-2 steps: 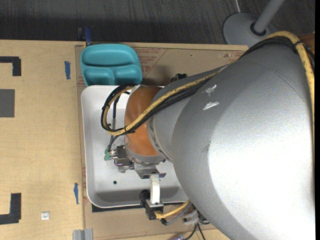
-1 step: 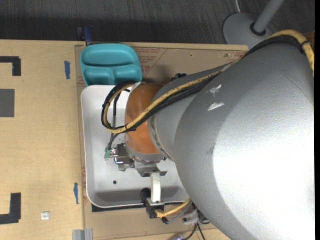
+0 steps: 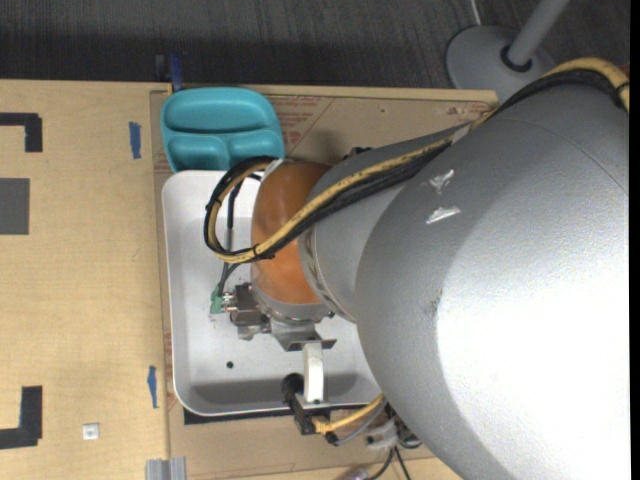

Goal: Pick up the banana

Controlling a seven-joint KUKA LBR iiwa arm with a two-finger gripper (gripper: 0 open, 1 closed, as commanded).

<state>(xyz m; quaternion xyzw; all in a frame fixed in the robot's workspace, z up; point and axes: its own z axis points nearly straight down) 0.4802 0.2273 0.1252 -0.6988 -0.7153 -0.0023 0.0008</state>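
We saw the arm (image 3: 500,268) reaching low over the white bin (image 3: 195,298), its orange band (image 3: 285,238) and wrist covering the middle of the bin floor. The gripper (image 3: 290,330) pointed down into the bin beneath the wrist. From above we could not tell whether it was wide, narrow or holding anything. We could not place the banana either. We judged that it most likely lay under the wrist, where the arm blocked our sight.

We saw several ways the pick could fail from here. If the gripper had come down off-centre, it could close beside the banana and lift with nothing. A curved, smooth fruit could also roll or slide out as the grip closed. The wrist hung near the bin floor, so a further push down could press the banana or jam against the bin. The looped cable (image 3: 225,213) hung just beside the teal tray (image 3: 222,128) at the bin's far end and might catch on it as the arm rose.

We counted one arm, one gripper, one white bin in sight and one teal tray. There were three blue tape marks (image 3: 135,140) on the bench (image 3: 80,268) and one grey stand (image 3: 490,56) beyond it.
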